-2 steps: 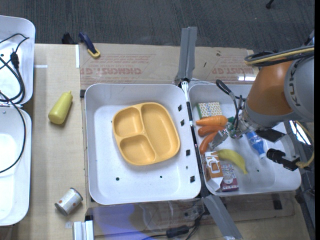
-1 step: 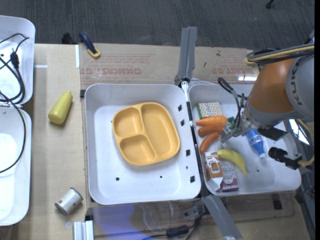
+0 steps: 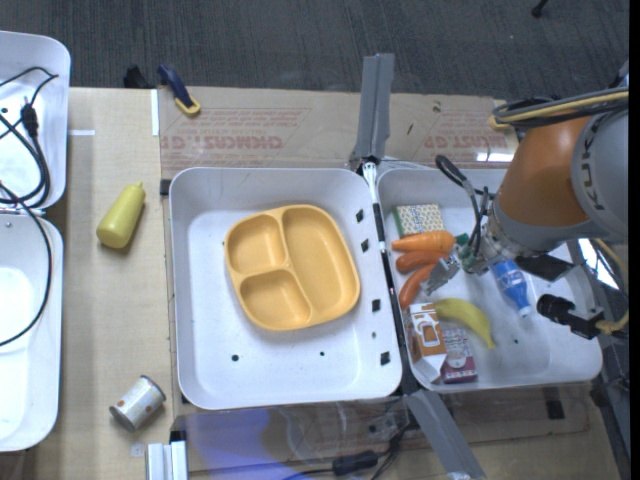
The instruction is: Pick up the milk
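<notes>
Over the right bin [image 3: 560, 368], the gripper [image 3: 447, 271] hangs beside the carrots [image 3: 420, 251]; whether it is open I cannot tell; the milk carton [image 3: 428, 330] lies flat below, probably the next target.

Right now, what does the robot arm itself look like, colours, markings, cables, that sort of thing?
The arm is a thick, rounded grey body with a broad orange band above the wrist and part of dark lettering on the grey shell at the right edge. Yellow and black cables run across its top. The gripper is a small metallic and black assembly, with a black fitting jutting out nearby.
</notes>
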Controlling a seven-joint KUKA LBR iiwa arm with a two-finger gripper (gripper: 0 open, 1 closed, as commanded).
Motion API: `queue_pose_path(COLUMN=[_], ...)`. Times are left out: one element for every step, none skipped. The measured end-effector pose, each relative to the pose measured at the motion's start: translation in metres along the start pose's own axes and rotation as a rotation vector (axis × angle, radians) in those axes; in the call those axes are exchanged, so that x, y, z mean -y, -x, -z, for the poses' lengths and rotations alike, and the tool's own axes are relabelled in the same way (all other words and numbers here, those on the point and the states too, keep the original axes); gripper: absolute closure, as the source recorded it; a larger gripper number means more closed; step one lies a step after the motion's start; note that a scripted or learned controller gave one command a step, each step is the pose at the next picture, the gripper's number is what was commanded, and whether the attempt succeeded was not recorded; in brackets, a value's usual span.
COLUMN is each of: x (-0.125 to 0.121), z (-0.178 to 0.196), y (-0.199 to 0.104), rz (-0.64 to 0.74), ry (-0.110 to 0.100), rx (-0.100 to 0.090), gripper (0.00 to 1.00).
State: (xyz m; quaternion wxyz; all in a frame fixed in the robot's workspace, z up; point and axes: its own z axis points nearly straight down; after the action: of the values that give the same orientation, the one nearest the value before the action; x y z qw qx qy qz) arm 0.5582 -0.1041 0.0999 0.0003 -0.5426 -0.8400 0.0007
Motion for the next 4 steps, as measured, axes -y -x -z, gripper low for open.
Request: queue_pose_path(x=[0.000, 0.025, 0.025, 0.045], z=[0.009, 0.214, 0.214, 0.091], y=[0.001, -0.059, -0.059, -0.077], rz=[-0.005, -0.172, -0.172, -0.238], ry=[0.001, 0.000, 0.000, -0.001], rx=[0.001, 0.001, 0.001, -0.001], gripper=[1.00, 1.00, 0.00, 0.00])
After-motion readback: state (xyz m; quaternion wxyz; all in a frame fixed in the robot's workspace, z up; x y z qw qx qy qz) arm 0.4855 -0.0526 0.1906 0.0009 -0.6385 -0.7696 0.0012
